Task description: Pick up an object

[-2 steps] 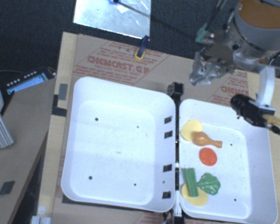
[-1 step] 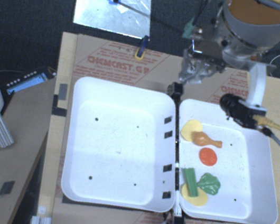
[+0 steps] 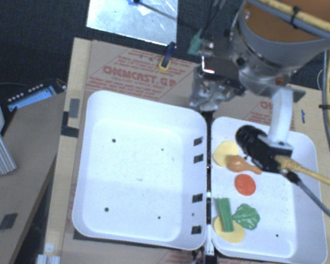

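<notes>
Overhead, arm: the grey KUKA arm enters from the upper right of the frame, its orange band at the top edge, wrist pitched down over the far rim where the two bins meet.
Cabling: yellow and grey hoses loop off the wrist toward the right edge of the frame.
Gripper: the gripper hangs at upper centre, just above the divide between the bins, over the far rim rather than over the objects.
Gripper state: metal tip is small and blurred; cannot tell how far it is parted, and nothing is seen in its grasp.
Camera mount: a white bracket with a black unit juts from the wrist over the far part of the right bin.
Left bin: white tray at centre left of the frame.
Right bin: white tray at centre right, holding all the objects.
Objects, upper cluster: yellow piece touching an orange drumstick-shaped piece, partly under the black unit.
Objects, middle: red disc just below that cluster.
Objects, lower cluster: green stick, green leafy piece and yellow disc, overlapping near the bin's near left corner.
Bench: brown printed board under both bins.
</notes>
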You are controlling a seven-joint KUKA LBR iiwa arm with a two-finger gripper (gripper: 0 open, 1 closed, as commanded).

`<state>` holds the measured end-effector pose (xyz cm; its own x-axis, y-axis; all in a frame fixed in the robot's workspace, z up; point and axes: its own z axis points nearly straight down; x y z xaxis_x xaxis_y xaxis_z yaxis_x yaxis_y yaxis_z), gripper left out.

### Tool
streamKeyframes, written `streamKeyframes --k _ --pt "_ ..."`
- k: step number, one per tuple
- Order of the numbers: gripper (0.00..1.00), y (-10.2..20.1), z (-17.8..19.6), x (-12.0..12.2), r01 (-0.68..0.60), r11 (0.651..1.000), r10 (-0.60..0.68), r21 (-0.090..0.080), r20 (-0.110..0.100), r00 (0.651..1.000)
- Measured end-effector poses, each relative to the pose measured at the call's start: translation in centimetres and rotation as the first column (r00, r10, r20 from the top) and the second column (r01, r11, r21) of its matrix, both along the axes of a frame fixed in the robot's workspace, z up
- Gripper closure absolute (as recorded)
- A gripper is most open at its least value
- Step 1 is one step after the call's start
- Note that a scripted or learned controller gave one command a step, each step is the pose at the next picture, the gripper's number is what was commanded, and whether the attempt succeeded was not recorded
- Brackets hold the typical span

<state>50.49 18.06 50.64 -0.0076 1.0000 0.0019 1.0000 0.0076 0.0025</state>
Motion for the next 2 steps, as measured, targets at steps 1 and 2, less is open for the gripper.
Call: streamKeyframes --k 1,2 --pt "1.0 3.7 3.0 -1.9 0.0 1.0 0.0 0.001 0.001 1.0" --pt "1.0 5.4 2.9 -1.9 0.002 1.0 -0.002 0.0 0.0 1.0"
